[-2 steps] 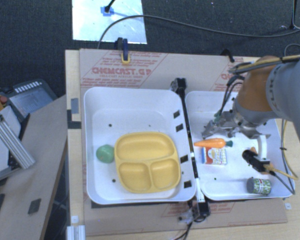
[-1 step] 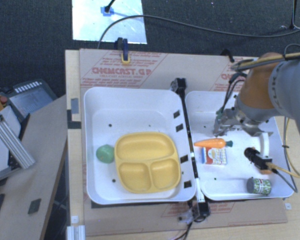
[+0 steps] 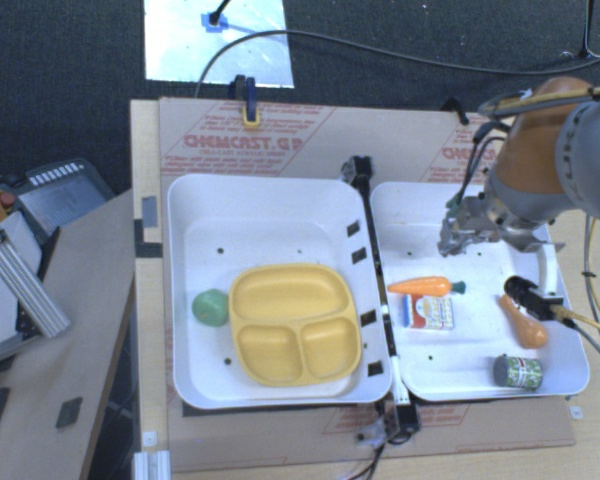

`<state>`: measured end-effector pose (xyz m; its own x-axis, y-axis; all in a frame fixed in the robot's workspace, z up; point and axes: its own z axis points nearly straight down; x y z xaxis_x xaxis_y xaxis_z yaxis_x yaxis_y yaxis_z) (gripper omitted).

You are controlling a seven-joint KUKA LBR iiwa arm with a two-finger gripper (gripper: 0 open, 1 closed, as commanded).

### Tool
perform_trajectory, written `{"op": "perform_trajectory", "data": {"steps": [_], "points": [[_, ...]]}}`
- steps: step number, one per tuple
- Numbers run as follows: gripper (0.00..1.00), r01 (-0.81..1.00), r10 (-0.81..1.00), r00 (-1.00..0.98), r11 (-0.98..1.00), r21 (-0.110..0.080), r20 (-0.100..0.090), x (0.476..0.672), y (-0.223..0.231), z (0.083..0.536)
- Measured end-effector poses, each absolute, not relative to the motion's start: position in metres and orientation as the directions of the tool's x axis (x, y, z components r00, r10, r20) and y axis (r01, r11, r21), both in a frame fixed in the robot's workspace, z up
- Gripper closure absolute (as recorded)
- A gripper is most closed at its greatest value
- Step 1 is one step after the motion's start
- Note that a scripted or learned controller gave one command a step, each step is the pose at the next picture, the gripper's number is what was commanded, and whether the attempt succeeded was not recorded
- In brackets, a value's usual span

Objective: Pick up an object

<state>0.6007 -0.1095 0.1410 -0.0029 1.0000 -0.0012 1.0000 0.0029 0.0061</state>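
Over the right bin [image 3: 405, 208], toward its far side, the gripper [image 3: 454, 234] hangs low; whether it's spread or pinched, I cannot tell, and nothing shows in its grasp. Looks like the approach step, no pick made yet. Nearest candidate: the carrot [image 3: 420, 287], just nearer, with the small carton [image 3: 428, 312] right beside it. Next move calls for dropping squarely onto 1 item. Open floor surrounds the gripper; the can [image 3: 518, 372] crowds the near wall.

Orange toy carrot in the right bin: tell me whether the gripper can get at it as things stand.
Probably yes. The orange toy carrot lies uncovered on the right white bin floor, apart from the small printed box, with the gripper just above and beside it.
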Motion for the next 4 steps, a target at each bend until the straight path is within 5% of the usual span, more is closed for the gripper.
{"op": "perform_trajectory", "data": {"steps": [2, 4], "points": [[1.00, 1.000, 1.000, -0.005, 0.005, 0.008, -0.001, 0.596, -0.100, 0.254], [1.00, 1.000, 1.000, -0.009, 0.009, 0.003, 0.001, 0.613, 0.006, 0.240]]}}
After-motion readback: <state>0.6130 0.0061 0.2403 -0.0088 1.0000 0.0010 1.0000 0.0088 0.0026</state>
